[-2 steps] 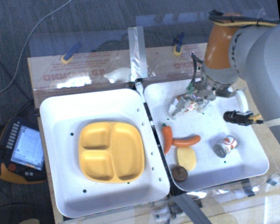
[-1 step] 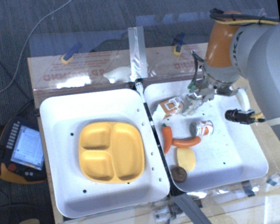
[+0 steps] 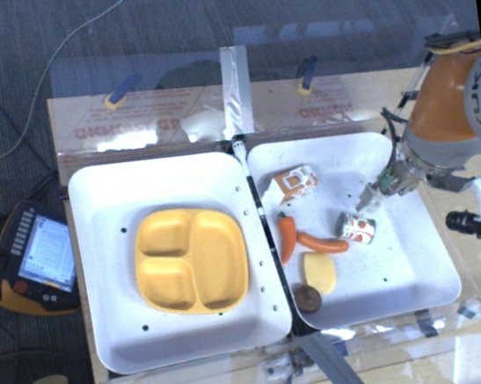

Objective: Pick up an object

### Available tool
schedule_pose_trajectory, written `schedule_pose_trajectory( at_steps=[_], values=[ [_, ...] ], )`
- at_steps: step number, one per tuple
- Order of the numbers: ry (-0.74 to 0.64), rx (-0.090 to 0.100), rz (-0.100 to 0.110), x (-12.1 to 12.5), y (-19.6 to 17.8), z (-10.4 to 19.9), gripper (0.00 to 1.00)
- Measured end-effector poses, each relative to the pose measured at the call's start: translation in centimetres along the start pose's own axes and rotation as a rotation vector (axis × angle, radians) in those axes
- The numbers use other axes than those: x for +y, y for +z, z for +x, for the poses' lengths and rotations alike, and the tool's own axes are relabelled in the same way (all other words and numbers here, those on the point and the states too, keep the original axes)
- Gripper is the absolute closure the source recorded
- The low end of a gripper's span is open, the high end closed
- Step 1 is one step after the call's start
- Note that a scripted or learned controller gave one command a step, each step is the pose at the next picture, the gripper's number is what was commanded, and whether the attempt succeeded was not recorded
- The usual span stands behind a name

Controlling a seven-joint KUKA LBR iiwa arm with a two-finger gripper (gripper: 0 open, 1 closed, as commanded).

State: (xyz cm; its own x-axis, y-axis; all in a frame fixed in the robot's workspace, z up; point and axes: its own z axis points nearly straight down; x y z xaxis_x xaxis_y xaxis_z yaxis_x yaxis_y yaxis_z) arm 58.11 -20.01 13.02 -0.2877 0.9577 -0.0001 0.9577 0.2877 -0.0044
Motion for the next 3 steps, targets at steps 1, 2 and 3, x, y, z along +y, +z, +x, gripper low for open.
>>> schedule_pose_trajectory(
  at_steps=[1,2,3],
  values=[
    [0.0,0.001,0.0,0.0,0.0,0.0,0.0],
    [0.019,-0.002,-0.009,-4.4,3.8,8.7,0.0],
    [0.019,0.001,-0.007,-4.3,3.2,8.7,1.0]
  ],
)
